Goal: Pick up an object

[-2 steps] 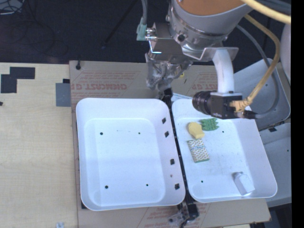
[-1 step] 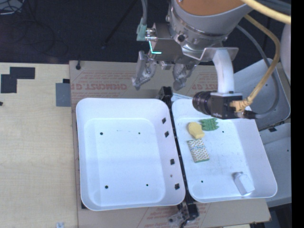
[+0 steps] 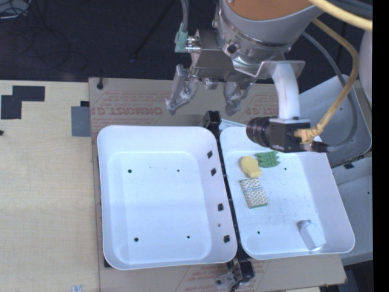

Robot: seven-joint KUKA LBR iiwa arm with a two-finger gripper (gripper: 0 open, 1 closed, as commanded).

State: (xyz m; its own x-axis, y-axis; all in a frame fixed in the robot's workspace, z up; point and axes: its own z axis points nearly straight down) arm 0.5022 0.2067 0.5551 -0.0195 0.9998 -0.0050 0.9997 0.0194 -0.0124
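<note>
- The hand is seen at upper centre, raised above the bins' far edge, fingers apart, nothing between them.
- A yellow object, green object, patterned packet and grey cylinder are found in the right bin.

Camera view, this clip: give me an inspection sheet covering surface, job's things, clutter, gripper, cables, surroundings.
Surface: left bin and right bin side by side on a brown board.
Job's things: in the right bin, a yellow piece, a green piece, a patterned packet, a pale grey cylinder.
Clutter: nothing seen.
Gripper: gripper open, above the bins' far edge, holding nothing.
Cables: yellow hose along the arm.
Surroundings: light wooden bench, dark floor behind.
</note>
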